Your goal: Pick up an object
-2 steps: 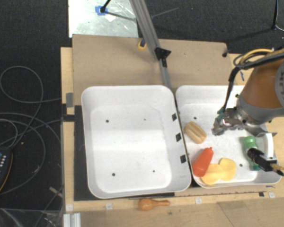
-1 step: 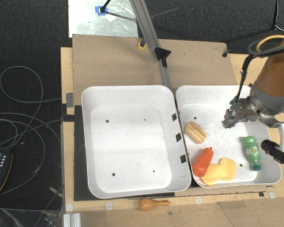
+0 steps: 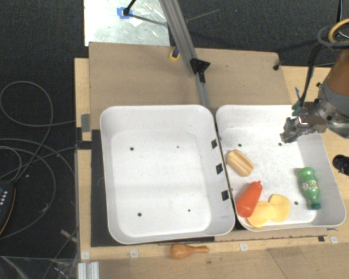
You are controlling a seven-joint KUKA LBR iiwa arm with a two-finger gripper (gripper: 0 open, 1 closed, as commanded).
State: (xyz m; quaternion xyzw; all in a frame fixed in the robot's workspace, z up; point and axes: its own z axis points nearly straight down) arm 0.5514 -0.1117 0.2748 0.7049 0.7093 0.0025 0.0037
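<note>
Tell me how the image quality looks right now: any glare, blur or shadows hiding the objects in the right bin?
Camera view: the right bin is evenly lit, its white floor bright but not washed out; the green bottle, red object, yellow object and tan roll are clear with only faint shadows; the gripper looks soft and slightly blurred; a bright glare patch sits on the floor at top.
</note>
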